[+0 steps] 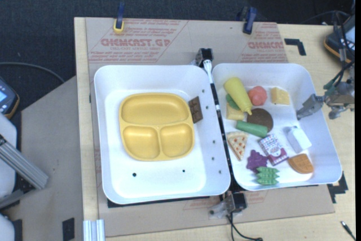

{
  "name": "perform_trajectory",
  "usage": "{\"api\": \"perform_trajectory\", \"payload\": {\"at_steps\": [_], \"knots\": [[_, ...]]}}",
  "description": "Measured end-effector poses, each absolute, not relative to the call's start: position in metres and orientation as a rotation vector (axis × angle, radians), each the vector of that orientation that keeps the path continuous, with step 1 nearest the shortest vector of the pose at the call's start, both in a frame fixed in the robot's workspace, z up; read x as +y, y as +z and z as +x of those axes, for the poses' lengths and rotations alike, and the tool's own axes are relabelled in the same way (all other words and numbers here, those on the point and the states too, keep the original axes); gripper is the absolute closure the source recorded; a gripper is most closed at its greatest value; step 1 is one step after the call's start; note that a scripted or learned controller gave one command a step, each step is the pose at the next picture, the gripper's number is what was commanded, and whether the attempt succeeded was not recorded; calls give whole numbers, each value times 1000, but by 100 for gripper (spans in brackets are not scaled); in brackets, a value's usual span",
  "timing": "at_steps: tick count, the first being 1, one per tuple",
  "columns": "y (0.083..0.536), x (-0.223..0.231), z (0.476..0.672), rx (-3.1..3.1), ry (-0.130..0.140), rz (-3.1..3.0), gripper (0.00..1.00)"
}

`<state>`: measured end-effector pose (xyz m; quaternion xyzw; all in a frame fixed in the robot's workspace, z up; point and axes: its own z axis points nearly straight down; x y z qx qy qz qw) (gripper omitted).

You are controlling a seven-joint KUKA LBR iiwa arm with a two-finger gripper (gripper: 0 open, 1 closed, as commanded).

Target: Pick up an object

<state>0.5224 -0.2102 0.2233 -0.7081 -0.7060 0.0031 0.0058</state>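
Observation:
The right bin (324, 138) holds several toy foods: a yellow mustard bottle (239, 93), a red tomato (258, 95), a yellow cheese block (280, 96), a brown disc (261, 118), a green cucumber (252, 128), a pizza slice (237, 145), purple grapes (255, 161), green pea pods (268, 176), a purple packet (273, 148), a pale grey block (296, 138) and an orange bun (300, 163). My gripper (322, 108) hangs over the bin's right rim, above and right of the grey block. Its fingers (308, 106) look spread open with nothing between them.
In the left bin (107, 121) lies a yellow divided plate (155, 125), with a small brown chocolate bar (196, 109) at its right edge. Blue clamps (249, 20) hold the cardboard at the back. Cables and gear crowd the far right edge.

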Motion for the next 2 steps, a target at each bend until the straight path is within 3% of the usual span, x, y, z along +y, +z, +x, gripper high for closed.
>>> {"api": "perform_trajectory", "payload": {"at_steps": [1, 2], "knots": [[229, -210, 525, -2221, 1, -2220, 0], [180, -210, 515, -2216, 4, -2218, 0]]}}
